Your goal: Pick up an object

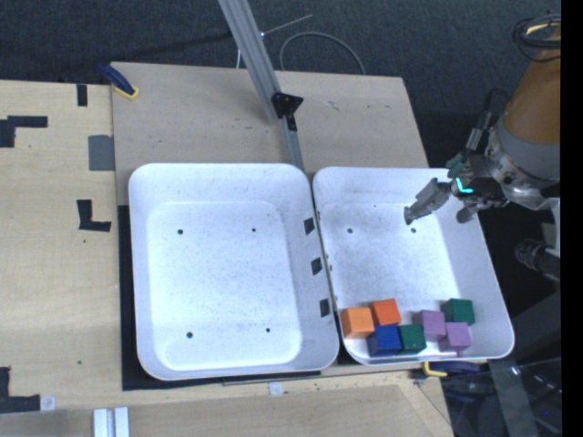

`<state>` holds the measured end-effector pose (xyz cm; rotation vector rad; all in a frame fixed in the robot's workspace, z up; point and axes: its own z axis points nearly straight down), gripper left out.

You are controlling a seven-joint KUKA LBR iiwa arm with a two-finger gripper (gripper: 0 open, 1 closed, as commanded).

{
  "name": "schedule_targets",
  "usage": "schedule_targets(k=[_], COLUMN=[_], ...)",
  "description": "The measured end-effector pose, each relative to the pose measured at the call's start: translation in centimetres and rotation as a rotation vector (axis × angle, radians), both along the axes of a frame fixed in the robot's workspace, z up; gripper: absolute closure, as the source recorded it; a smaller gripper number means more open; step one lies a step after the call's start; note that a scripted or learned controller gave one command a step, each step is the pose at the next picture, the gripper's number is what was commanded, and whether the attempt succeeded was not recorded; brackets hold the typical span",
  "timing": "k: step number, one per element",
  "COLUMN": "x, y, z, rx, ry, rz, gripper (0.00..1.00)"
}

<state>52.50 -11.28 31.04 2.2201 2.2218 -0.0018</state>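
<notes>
Metal pole (248, 42), looped cable (321, 48) — blue-yellow clamp (118, 79), wooden bench (55, 271)

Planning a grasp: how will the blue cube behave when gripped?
The blue cube looks rigid and flat-faced, so it should neither flex nor roll. It sits packed between the orange cube and a green cube, so neighbours may shift. Probably light.

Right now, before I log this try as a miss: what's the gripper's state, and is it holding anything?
Gripper: open, holding nothing, over the right bin; the blocks lie at the bin's near edge.
</notes>
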Motion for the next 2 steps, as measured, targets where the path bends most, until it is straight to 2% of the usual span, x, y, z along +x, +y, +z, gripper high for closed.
schedule_targets(k=[1,2], x=[3.17,3.04], y=[1.42,1.34], z=[1.55,2.46], rx=[0.001,-0.001], ry=[-0.002,0.001], rz=[0.002,0.001], gripper=[0.00,1.00])
